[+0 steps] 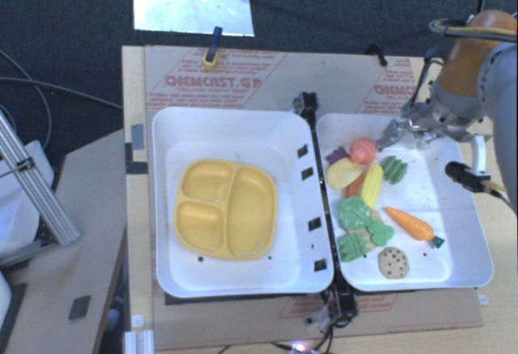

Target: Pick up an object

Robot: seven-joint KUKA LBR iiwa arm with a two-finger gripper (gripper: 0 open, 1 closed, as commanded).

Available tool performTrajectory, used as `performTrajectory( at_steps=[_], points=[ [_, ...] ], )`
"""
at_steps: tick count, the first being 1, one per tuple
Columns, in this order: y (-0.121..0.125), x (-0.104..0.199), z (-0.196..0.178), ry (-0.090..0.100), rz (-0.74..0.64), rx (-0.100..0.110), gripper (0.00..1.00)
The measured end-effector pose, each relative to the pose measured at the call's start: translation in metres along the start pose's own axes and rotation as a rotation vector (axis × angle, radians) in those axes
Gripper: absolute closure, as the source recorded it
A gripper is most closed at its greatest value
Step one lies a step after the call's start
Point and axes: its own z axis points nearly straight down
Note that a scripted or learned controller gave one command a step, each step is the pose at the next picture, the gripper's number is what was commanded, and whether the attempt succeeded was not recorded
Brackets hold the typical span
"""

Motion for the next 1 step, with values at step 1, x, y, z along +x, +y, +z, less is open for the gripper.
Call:
performTrajectory(
  at_steps=[1],
  points=[
    [-0.0546,0.0322,0.0184,0.004,0.006,0.007,0.00]
  ],
)
